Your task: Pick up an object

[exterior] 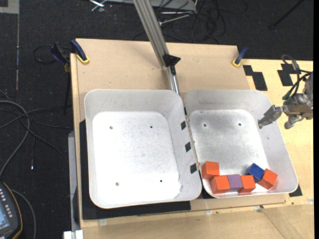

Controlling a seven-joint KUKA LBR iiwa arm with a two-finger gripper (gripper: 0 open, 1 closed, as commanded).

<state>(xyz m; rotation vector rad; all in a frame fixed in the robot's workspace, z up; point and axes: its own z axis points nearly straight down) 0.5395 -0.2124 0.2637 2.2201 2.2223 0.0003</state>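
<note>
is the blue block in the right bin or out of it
In. The blue block sits on the floor of the right bin, near its front edge, among the orange and purple blocks.

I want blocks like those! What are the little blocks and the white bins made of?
The blocks look like foam or painted wood: flat orange, purple and blue faces, matte, no shine, slightly soft edges. I can't tell which. The bins look like thin molded plastic: smooth white walls, rounded corners, speckled scuffed floors. The bench under them looks like plain wood board, tan and dull.
</note>
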